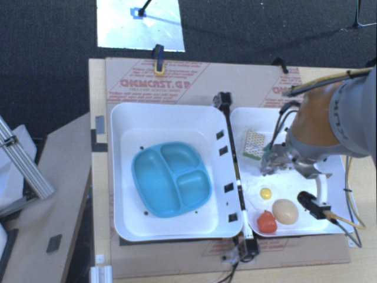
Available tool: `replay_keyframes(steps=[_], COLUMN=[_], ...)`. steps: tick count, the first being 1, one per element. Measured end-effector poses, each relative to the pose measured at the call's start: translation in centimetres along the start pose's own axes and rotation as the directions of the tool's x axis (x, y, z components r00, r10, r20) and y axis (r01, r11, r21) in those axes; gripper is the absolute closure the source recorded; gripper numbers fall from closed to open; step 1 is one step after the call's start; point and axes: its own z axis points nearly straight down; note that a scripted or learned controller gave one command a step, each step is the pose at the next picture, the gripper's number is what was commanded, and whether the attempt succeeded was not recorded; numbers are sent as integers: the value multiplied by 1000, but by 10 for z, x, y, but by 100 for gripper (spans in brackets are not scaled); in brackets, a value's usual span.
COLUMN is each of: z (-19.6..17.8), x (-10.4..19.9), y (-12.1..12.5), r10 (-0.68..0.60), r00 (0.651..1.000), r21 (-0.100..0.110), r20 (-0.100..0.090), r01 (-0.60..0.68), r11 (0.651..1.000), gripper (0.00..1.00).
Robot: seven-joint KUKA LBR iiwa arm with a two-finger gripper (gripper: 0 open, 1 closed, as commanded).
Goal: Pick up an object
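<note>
Claw (272,165) near right bin's (238,152) left wall.

arm (347,117) cut off at right edge; gripper (272,165) fingers indistinct

The right bin (253,118) is crowded: the arm (330,122) covers its middle, a patterned card (254,144) lies at the left wall, and an egg (285,211), tomato (266,222) and fried egg (264,193) cluster at the front. The left bin (171,114) has open floor around the blue tray (171,178).
</note>
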Motion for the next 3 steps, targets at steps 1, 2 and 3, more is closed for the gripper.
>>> replay_keyframes(steps=[1, 2, 3], z=[-44, -91, -126], x=[-4, -3, -3], y=[1, 10, 12], r10=[0, -4, -4], r00=[1000, 1000, 1000], r21=[-4, -5, -5], r20=[1, 1, 1], r01=[0, 4, 4], r11=[1000, 1000, 1000], gripper=[100, 100, 100])
